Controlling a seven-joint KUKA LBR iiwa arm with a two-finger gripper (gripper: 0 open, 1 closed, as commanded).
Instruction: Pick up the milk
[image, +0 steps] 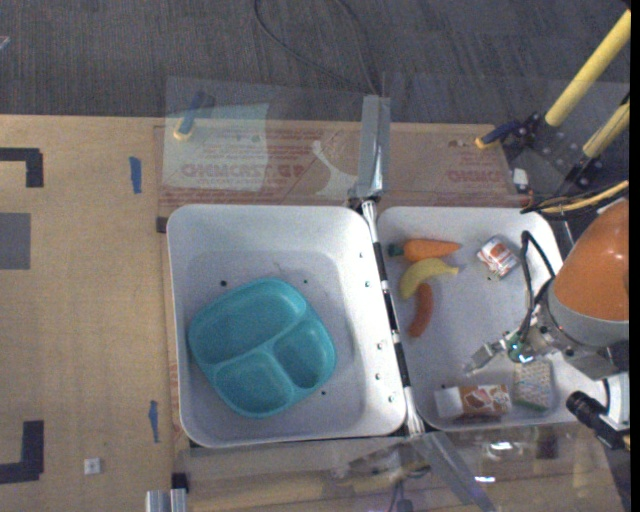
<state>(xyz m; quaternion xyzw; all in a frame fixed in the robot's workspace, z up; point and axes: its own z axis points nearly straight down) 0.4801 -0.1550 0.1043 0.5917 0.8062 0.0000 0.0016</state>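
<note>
Close by, hand (503, 350) above milk (485, 401) — near bin's (400, 340) edge.

teal tray (262, 346) in the left bin (200, 240); carrot (432, 248), banana (425, 275), sausage (421, 308) in the right bin (455, 345).

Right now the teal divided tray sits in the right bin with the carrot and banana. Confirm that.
Not quite. The camera view shows the teal divided tray in the left bin; the carrot and banana lie in the right bin.

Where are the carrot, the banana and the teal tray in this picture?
carrot (432, 248): camera view, middle of its orange body.
banana (426, 274): camera view, middle of its yellow curve.
teal tray (262, 346): camera view, its central divider.
</note>
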